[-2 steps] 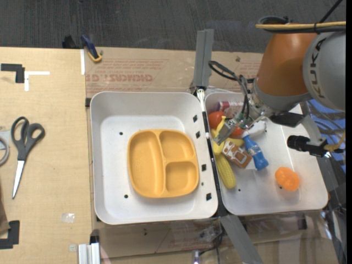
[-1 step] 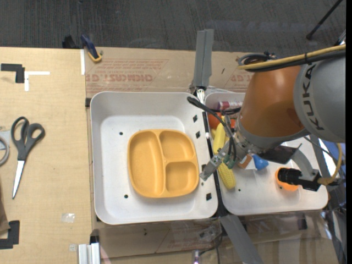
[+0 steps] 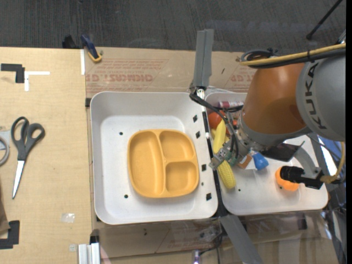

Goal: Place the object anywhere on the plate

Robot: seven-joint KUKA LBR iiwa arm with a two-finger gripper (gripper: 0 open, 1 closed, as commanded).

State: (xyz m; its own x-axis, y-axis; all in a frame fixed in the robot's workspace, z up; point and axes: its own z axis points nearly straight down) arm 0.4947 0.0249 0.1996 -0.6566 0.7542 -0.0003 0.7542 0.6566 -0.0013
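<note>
Yellow plate [image 3: 163, 163]: three-part dish lying flat in the middle of the left bin [image 3: 110, 147], all three wells showing bare yellow floor.
Right bin [image 3: 264, 199]: touches the left bin at its 3 o'clock side and is half covered by the arm [image 3: 275, 100].
Hand [image 3: 228, 157]: low over the right bin's 9 o'clock edge, just beside the wall between the bins; whether it is clenched or released cannot be told.
Corn cob [image 3: 226, 175]: in the right bin at 6 o'clock of the hand, close against it, at 3 o'clock of the plate and apart from it; a grasp on it cannot be made out.
Long yellow thing [image 3: 219, 135]: at 12 o'clock of the hand, along the same wall.
Red thing [image 3: 214, 118]: at 12 o'clock of the long yellow thing, partly hidden.
Blue thing [image 3: 258, 161]: at 3 o'clock of the hand.
Orange round thing [image 3: 286, 181]: further toward 3 o'clock in the right bin.
Scissors [image 3: 22, 147]: on the bench [image 3: 49, 202], well apart at 9 o'clock of the left bin.
</note>
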